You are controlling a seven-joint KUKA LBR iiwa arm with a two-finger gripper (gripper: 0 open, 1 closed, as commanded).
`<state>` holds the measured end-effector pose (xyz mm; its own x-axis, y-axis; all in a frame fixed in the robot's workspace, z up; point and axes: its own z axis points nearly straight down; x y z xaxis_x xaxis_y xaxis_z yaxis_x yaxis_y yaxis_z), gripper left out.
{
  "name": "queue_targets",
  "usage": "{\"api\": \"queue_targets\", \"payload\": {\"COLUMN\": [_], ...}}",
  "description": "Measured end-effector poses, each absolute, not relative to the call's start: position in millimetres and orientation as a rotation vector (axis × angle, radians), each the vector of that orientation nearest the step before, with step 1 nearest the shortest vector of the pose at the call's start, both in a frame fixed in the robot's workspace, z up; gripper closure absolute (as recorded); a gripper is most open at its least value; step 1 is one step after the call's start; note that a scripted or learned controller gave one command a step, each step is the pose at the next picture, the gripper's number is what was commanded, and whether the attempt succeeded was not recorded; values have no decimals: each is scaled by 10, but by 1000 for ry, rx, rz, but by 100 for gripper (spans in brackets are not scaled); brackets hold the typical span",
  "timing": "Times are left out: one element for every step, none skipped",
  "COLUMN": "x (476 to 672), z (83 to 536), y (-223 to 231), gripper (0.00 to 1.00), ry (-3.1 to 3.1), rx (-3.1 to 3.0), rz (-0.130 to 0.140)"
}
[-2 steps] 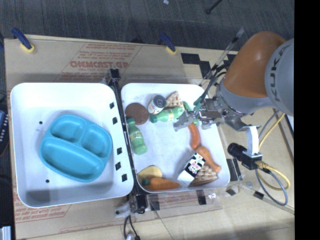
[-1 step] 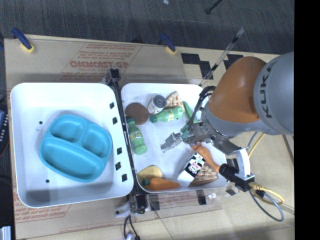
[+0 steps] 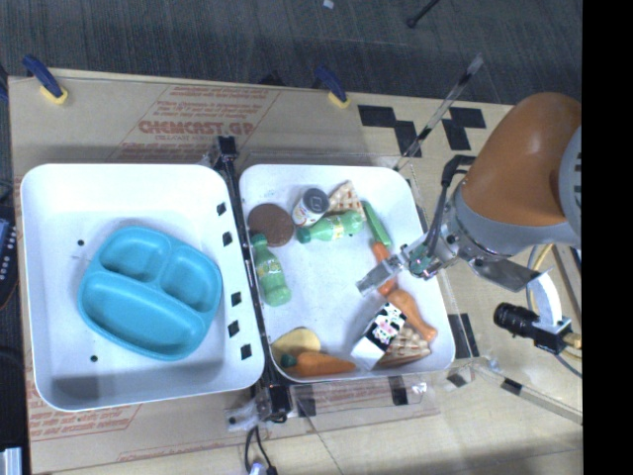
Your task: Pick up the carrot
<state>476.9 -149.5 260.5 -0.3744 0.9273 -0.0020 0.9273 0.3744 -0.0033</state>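
An orange carrot (image 3: pixel 318 365) lies along the front wall of the right bin (image 3: pixel 326 295), beside a yellowish round piece (image 3: pixel 295 341). My gripper (image 3: pixel 388 271) is down inside the right bin near its right wall, above and to the right of that carrot and apart from it. A second orange, carrot-like piece (image 3: pixel 407 312) lies just below the gripper. A small orange bit (image 3: pixel 380 252) joined to a green stalk (image 3: pixel 376 224) sits just above the gripper. I see nothing held.
The right bin also holds a brown disc (image 3: pixel 270 224), a can (image 3: pixel 314 204), a waffle piece (image 3: pixel 343 198), two green bottles (image 3: pixel 331 230) (image 3: pixel 269 275), a black-and-white block (image 3: pixel 386 325) and a pizza-like wedge (image 3: pixel 407 344). A blue divided tray (image 3: pixel 148 290) lies in the left bin.
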Motion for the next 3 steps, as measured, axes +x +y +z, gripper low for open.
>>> {"api": "queue_targets", "payload": {"x": [4754,4816,4781], "z": [1746,1107,1897], "y": [-1834,-2026,-2115], "gripper": [0,0,0], "ry": [-2329,-2435,-2350], "rx": [-2094,-1992,-2088], "rz": [9,-11,2]}}
